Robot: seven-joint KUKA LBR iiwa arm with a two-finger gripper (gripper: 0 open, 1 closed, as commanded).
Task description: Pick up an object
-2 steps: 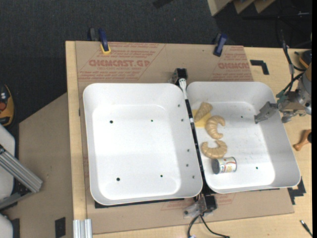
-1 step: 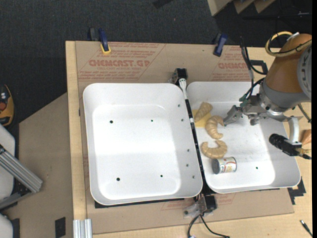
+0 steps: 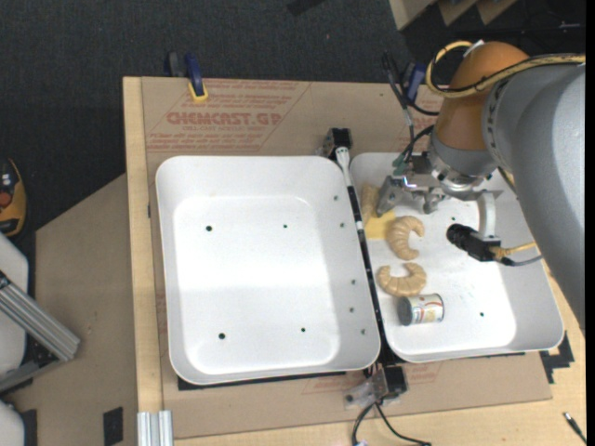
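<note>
Camera view
Worktop [image 3: 139, 249]: carries two white bins side by side.
Left bin [image 3: 260, 277]: bare white floor, nothing in it to go for.
Right bin [image 3: 521, 328]: holds everything that could be picked, all crowded toward its left half.
Arm [image 3: 539, 128]: reaches in from the right, wrist over the upper part of the right bin.
Pincer [image 3: 402, 201]: low over the bin near its upper left; it looks parted, with nothing between the tips.
Upper croissant [image 3: 405, 235]: curled tan piece just below the pincer, close to it. Whether they touch I cannot tell.
Yellow piece [image 3: 376, 226]: flat scrap against the bin's left wall, just beside the upper croissant.
Lower croissant [image 3: 402, 279]: apart from the upper one, nearer the front.
Small can [image 3: 423, 310]: lying on its side, just below the lower croissant.
Step in hand: by my reading, the approach; no grasp made yet.
Next move: likely a short shift toward the upper croissant, a descent to straddle its curve, then closing before any lift.
</note>
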